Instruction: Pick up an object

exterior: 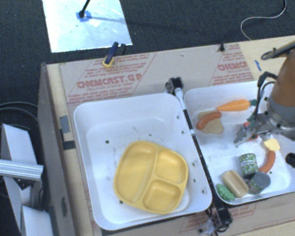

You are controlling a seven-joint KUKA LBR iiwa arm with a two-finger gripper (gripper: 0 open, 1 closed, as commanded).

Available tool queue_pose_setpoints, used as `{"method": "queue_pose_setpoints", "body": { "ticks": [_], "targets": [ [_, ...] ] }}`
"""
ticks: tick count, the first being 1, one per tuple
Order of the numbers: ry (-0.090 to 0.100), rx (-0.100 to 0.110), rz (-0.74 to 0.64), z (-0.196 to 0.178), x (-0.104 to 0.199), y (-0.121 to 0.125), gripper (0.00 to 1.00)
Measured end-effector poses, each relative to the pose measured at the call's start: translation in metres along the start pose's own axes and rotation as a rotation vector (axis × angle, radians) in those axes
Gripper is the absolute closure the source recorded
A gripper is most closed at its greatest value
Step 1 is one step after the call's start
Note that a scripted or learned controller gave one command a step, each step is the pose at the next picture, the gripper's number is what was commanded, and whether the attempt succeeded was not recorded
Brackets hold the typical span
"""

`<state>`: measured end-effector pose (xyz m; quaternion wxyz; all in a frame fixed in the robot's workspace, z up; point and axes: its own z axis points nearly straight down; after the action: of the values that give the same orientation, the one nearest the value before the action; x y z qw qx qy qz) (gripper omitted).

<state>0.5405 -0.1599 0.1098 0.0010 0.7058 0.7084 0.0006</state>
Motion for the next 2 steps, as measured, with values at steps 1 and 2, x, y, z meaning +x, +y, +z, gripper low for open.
{"method": "queue_pose_setpoints", "body": {
  "ticks": [1,2],
  "targets": [
    [0.0,0.0,0.0,0.026,-0.002,0.029,0.0],
    [0.001,0.002,0.002,0.026,-0.002,-0.009,0.0]
  ]
}}
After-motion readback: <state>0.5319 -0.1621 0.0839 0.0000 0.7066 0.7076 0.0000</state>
